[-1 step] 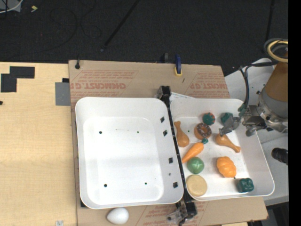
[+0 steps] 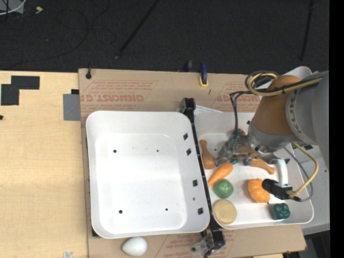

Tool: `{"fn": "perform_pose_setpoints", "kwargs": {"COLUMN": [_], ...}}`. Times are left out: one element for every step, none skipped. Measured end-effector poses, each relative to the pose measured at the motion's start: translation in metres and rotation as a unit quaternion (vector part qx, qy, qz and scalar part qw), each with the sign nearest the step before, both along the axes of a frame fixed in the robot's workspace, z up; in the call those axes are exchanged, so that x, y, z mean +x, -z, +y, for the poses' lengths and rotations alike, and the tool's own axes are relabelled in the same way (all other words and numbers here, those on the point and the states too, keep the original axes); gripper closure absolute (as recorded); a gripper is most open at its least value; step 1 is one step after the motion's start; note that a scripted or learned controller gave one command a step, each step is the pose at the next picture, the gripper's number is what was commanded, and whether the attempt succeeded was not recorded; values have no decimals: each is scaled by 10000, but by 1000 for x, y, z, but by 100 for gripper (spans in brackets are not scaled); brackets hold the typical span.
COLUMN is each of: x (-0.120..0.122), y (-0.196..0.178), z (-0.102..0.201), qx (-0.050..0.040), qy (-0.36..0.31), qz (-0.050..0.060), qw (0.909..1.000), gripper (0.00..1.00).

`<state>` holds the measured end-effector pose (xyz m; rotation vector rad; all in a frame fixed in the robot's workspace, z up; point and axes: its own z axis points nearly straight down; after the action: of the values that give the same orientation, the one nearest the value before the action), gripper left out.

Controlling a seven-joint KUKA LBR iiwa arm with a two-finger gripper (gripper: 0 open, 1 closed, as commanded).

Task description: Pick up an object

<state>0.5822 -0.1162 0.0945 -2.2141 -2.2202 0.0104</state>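
A: Two bins sit side by side on the bench. Which one matters here?

B: The right bin (image 2: 301,218). It carries the loose objects. The left bin (image 2: 107,144) shows bare floor.

A: Where is the gripper (image 2: 235,150)?

B: Low over the right bin, near its middle, toward the far edge. Its opening cannot be read from this angle, and nothing is seen held in it.

A: Which object is nearest?

B: In my judgement, the orange carrot (image 2: 221,172). It lies just beside and toward the bin's near edge from the gripper, long axis running diagonally, tip toward the divider between the bins.

A: Remaining contents?

B: A tan piece (image 2: 206,153) along the divider edge, a green ball (image 2: 223,188), a beige disc (image 2: 225,211) at the near-left corner, an orange lump (image 2: 258,190) and a dark green block (image 2: 280,212) toward the near-right corner.

A: Anything outside?

B: A white egg (image 2: 134,246) below the left bin's near edge.
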Motion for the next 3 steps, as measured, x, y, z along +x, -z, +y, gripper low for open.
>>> {"fn": "perform_pose_setpoints", "kwargs": {"x": [0,50,63], "y": [-17,-179,-246], "z": [-3,33,130], "qx": [7,-5,14], "qy": [33,-15,-38], "qz": [-16,-124,-78], "qw": [10000,9999,10000], "gripper": [100,100,100]}}
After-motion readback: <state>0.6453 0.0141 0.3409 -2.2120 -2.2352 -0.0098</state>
